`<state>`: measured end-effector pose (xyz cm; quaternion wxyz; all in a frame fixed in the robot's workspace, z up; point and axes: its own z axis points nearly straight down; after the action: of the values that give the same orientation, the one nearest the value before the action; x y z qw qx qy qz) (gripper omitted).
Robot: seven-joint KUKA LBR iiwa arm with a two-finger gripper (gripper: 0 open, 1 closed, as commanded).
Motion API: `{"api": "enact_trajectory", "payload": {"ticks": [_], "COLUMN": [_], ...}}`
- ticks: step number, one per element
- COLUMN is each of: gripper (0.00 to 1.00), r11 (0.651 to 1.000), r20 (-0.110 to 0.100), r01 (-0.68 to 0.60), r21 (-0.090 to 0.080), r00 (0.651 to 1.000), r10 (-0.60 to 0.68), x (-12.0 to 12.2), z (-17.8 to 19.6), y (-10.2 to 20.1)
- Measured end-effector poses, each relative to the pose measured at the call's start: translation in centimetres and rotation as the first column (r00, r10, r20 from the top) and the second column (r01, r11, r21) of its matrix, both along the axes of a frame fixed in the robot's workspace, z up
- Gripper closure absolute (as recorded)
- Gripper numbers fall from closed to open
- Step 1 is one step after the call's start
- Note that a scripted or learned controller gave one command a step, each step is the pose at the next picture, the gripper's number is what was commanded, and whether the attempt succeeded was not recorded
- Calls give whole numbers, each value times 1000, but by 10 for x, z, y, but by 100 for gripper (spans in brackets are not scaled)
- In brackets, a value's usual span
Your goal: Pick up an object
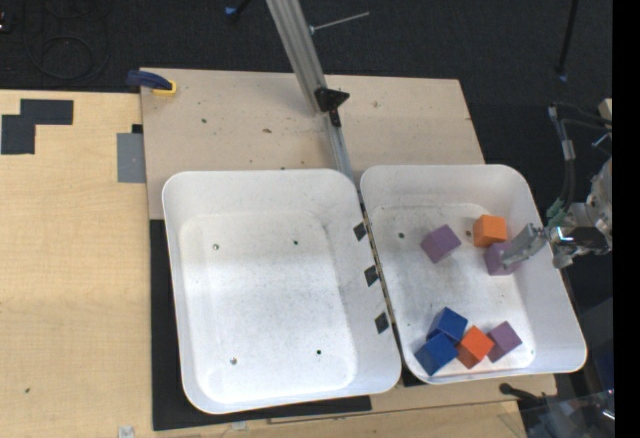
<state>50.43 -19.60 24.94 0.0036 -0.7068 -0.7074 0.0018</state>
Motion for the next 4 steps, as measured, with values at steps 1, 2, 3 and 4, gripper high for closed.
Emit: {"api": "enact_trajectory", "payload": {"ticks": [1, 2, 3, 4], "gripper": [0, 0, 0, 0], "r11": [1000, 1000, 1000, 1000], "r20": [5, -2, -3, 6], "r01": [2, 2, 2, 4], "r21": [-1, 1, 2, -1], "r00": [1000, 1000, 1000, 1000], "r10": [-2, -2, -2, -4], "x": [1, -4, -12, -11], "z": [2, -60, -123, -159], "y": [0, 6, 9, 9]}}
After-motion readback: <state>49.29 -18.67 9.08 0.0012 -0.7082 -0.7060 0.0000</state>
